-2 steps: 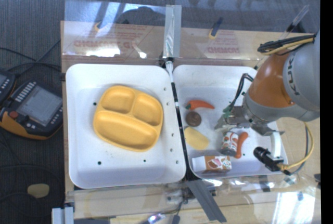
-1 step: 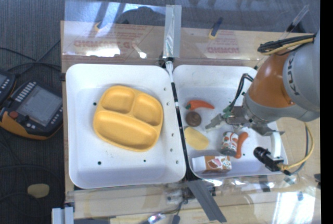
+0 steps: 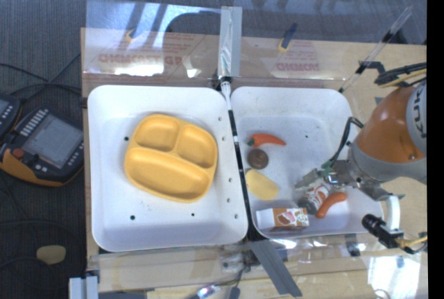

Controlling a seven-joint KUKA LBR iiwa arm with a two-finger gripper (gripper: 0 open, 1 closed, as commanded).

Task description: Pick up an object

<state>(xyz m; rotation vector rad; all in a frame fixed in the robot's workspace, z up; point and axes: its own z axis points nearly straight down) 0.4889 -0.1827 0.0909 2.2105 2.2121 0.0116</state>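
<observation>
1. The grey arm with an orange band [image 3: 392, 125] enters from the right and bends down over the right-hand shallow white bin [image 3: 326, 105].
2. The two-finger tool [image 3: 320, 182] hangs low in the right part of that bin, its metal parts crowded among the objects there; whether its fingers are spread or closed cannot be told from this view, and nothing can be made out between them.
3. A small red-and-white object [image 3: 318, 197] lies just beneath the tool, so close that touch cannot be judged.
4. An orange-red elongated piece, like a small sausage or carrot [image 3: 333, 202], lies tilted just beside that object, below and right of the tool.
5. A flat rectangular packet with a red and white label [image 3: 283, 218] rests along the near wall of the right bin, below and left of the tool.
6. A pale yellow rounded piece [image 3: 261, 184] lies left of the tool, near the divider between the bins.
7. A small brown round object [image 3: 258, 159] sits just above the yellow piece.
8. An orange pepper-shaped toy with a green tip [image 3: 268, 140] lies above the brown object, well apart from the tool.
9. A yellow plastic tray with three compartments [image 3: 171, 156] sits in the middle of the left-hand white bin [image 3: 111, 221].
10. Both bins stand side by side on the light wooden table [image 3: 388, 62].
11. A black and orange handheld control pendant [image 3: 38, 145] lies on the grey floor to the left of the table.
</observation>
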